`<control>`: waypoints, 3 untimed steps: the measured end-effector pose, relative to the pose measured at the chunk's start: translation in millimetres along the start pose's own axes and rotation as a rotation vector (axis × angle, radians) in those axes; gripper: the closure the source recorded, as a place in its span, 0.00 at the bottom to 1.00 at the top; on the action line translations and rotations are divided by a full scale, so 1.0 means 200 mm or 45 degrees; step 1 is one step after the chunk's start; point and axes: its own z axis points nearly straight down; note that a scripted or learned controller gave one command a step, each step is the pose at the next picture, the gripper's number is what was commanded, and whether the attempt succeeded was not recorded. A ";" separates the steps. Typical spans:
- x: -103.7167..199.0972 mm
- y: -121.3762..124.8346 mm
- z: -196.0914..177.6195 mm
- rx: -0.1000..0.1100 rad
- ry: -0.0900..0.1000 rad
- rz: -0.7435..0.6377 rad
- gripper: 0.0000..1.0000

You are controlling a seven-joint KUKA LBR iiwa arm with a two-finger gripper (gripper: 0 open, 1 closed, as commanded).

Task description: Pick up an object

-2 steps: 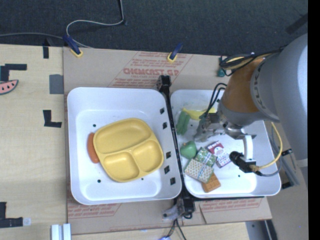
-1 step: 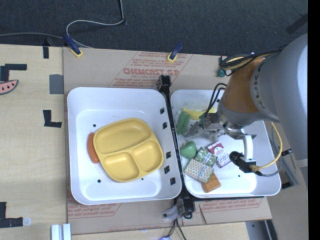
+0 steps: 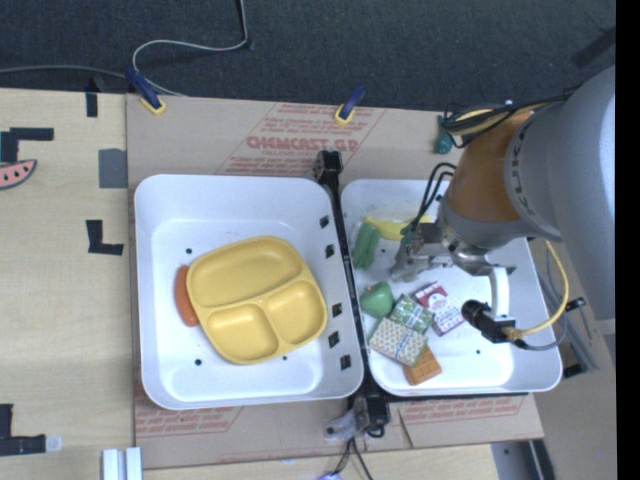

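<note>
Objects for picking are all piled in the right bin [image 3: 520, 368], lower right of the frame: a green cylinder [image 3: 366, 244] near its upper left, a yellow piece [image 3: 388, 228] beside it, a green round thing [image 3: 378, 299], patterned blocks [image 3: 398, 340] and a small orange waffle-looking piece [image 3: 424, 367] lower down. The gripper [image 3: 415, 258] sits low over the bin's upper middle, next to the cylinder; can't tell its state from here. The left bin [image 3: 160, 268] has a yellow divided tray [image 3: 255, 298] with something orange [image 3: 185, 296] tucked at its left edge.
</note>
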 end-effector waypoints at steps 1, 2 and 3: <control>0.00 0.00 0.00 0.000 0.000 0.000 0.00; 0.01 -0.11 0.09 -0.001 0.002 -0.002 0.00; 0.00 0.14 0.10 0.001 0.002 -0.002 0.00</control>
